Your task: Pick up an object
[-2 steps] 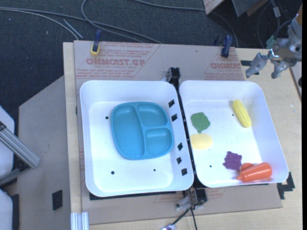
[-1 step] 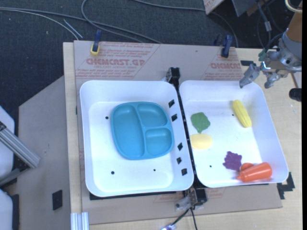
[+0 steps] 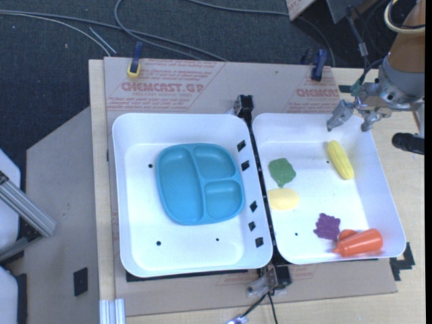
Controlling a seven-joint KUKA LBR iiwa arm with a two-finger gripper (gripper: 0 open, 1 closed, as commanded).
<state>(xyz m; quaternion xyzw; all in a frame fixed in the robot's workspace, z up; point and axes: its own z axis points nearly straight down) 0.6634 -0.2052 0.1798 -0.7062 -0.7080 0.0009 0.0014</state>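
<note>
The right bin (image 3: 378,181) holds a yellow corn cob (image 3: 340,159) near its back, a green leafy piece (image 3: 281,171) and a pale yellow lemon-like piece (image 3: 283,198) at its left side, and a purple piece (image 3: 327,226) beside an orange carrot (image 3: 359,242) at the front right. My gripper (image 3: 352,119) hangs over the back edge of the right bin, just behind the corn. Its two fingers are spread apart with nothing between them.
The left bin (image 3: 128,181) bears a blue divided plate (image 3: 200,182). A black divider with clips (image 3: 251,174) runs between the bins. Blue clamps (image 3: 136,66) hold the cardboard base at the back. Cables lie on the dark floor behind.
</note>
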